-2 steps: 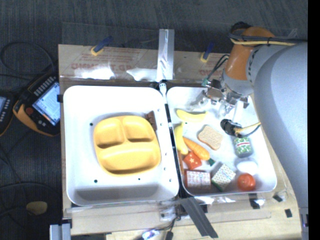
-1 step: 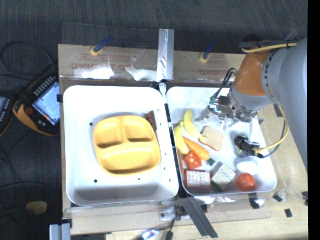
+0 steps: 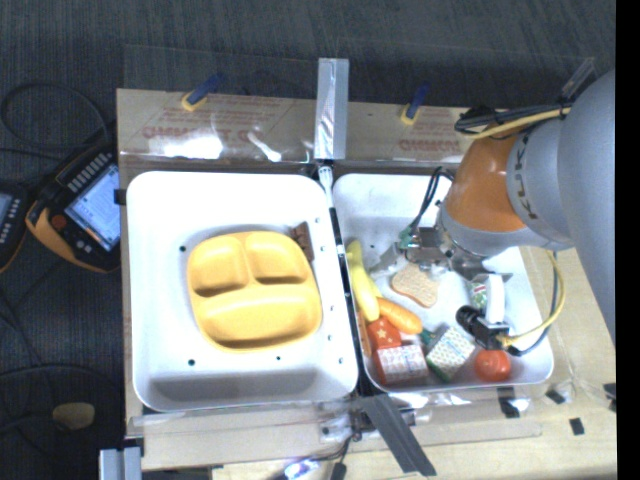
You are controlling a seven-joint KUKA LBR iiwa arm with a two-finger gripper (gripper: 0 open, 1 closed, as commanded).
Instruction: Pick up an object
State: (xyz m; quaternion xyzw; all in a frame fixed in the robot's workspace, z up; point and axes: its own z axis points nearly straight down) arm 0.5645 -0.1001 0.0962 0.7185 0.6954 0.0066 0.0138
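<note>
arm [image 3: 560,168] bent low over the crowded right bin [image 3: 380,200], nothing visibly picked yet.

the grey arm with its orange band [image 3: 480,190] looms largest, reaching in from the right and folding down so the gripper [image 3: 440,253] sits just above a slice of toast [image 3: 416,287]; its own body hides the fingers, so whether they stand apart or together i cannot tell. the candidates are jammed together in that bin: banana [image 3: 361,280], carrot [image 3: 400,315], tomato [image 3: 491,365] and a small patterned box [image 3: 449,353], many touching. my worry is that a descent here nudges neighbours aside or closes on an edge and slips off the flat toast. the left bin [image 3: 160,368] holds a yellow divided tray [image 3: 252,288].
</note>
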